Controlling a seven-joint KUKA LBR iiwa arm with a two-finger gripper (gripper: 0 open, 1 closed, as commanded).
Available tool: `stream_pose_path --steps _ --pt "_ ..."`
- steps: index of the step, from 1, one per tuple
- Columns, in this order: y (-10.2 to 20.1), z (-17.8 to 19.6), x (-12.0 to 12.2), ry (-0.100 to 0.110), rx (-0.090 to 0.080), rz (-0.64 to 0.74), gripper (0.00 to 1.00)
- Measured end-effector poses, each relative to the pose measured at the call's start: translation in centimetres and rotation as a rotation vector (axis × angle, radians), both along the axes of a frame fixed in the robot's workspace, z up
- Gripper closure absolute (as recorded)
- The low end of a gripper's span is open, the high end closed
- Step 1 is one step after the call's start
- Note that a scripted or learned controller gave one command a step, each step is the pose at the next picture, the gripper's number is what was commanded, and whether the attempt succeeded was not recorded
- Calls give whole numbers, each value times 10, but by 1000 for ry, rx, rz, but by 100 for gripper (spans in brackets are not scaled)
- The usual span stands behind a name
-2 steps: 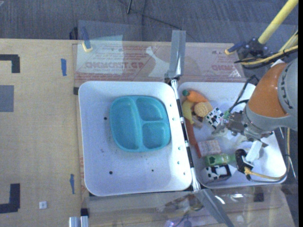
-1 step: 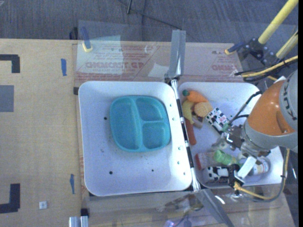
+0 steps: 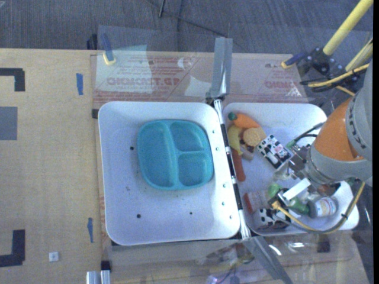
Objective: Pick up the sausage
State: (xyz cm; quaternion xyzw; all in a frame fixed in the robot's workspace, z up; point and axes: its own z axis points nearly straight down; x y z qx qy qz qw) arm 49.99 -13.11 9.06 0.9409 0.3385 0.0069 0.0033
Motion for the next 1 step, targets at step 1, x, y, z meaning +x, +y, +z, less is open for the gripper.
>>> stream_pose_path --steps 1 --pt "-2 9 -2 7 -4 0 100"
